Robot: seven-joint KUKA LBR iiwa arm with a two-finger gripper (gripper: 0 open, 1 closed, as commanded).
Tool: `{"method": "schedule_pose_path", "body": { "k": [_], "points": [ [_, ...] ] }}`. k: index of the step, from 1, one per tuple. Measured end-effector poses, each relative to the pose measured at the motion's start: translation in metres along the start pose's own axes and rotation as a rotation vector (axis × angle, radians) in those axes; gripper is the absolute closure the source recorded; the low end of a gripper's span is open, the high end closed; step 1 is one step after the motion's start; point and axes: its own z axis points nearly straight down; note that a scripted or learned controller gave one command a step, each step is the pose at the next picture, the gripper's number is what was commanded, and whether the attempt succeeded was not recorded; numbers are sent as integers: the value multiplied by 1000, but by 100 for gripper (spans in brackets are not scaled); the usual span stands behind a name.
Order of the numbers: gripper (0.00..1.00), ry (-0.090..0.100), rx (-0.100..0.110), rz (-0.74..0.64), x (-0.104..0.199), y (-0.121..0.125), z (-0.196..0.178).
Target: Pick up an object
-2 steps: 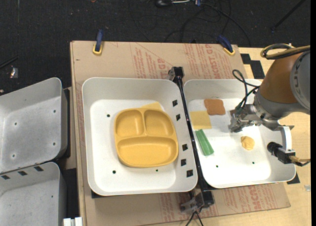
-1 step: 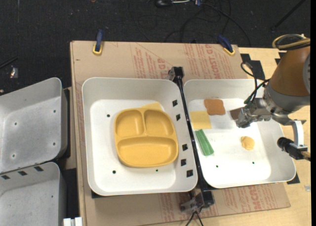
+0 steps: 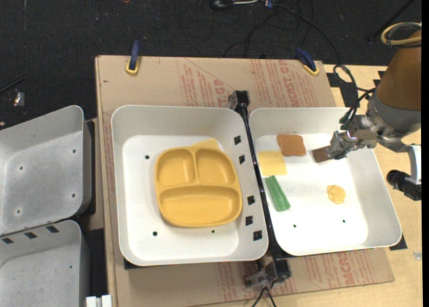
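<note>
Brown patty [image 3: 291,145] sitting near the top-left of the right bin [image 3: 375,232], with the gripper [image 3: 330,152] hanging just to its right, so looks like the approach step with nothing lifted yet; can't tell how far open it is or whether anything's in it. Next up, probably: sliding over the patty, dropping, closing. Head count around the patty: one pale yellow slice [image 3: 272,163] just below-left, one green stick [image 3: 277,193] under that, one orange lump [image 3: 336,194] lower right, one yellow divided plate [image 3: 198,188] way left in the other bin [image 3: 134,245].
</note>
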Motion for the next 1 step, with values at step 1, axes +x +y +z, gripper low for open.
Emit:
{"method": "schedule_pose_path", "body": {
  "k": [1],
  "points": [
    [100,0,1,0,6,-3,-46]
  ]
}}
